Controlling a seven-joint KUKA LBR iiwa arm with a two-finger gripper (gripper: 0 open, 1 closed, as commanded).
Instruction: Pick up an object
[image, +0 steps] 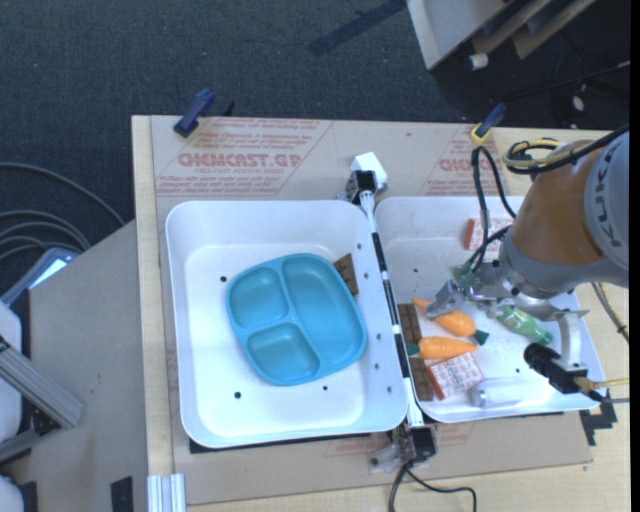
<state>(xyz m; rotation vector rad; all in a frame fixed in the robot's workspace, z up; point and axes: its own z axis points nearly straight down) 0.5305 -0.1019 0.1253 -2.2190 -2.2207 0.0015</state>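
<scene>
Orange carrots (448, 346) in right bin (420, 215), just beside gripper (447, 300) (finger state: cannot tell). Blue plate (295, 317) in left bin (190, 300). Step: descent onto carrots. Next: close squarely, then lift

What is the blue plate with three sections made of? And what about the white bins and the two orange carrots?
The blue plate looks like smooth matte plastic: one even colour, rounded moulded dividers. The left bin and right bin look like thin glossy white plastic, with soft shine on curved rims. The two carrots seem to be toy plastic, plain bright orange, though they are too small to be sure.
</scene>
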